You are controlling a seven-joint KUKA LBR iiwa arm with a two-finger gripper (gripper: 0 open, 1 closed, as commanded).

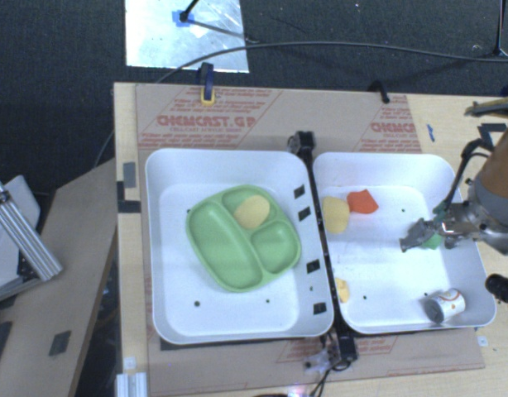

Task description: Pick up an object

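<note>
Rightward in the camera view, the claw (421, 236) hangs over the right bin (386, 170), reaching in from that bin's right rim below the grey arm (496, 190); whether it is open or closed cannot be told, since its tips merge into a dark blur, and no object can be seen between them. Just beside the claw, on its arm side, a small green patch (433, 241) shows against the metal, too blurred to identify. Nearest among the loose objects, below the claw and toward the bin's lower right corner, lies a small grey and white cylindrical object (444, 304) on its side. To the claw's left and slightly above, well apart from it, sits an orange-red block (362, 202), and just beside that, further left, a pale yellow rounded object (335, 215) close to the bin's left wall. Lower left of the claw, near the same wall, lies a small yellow piece (342, 289). Beyond the divide between the bins, far to the claw's left, the left bin (179, 304) holds a green compartment plate (225, 251), tilted in view, with a yellow rounded object (252, 212) resting in its upper compartment. Both bins rest on a cardboard sheet (237, 118) printed with red lettering, laid on the bench (126, 122).
</note>
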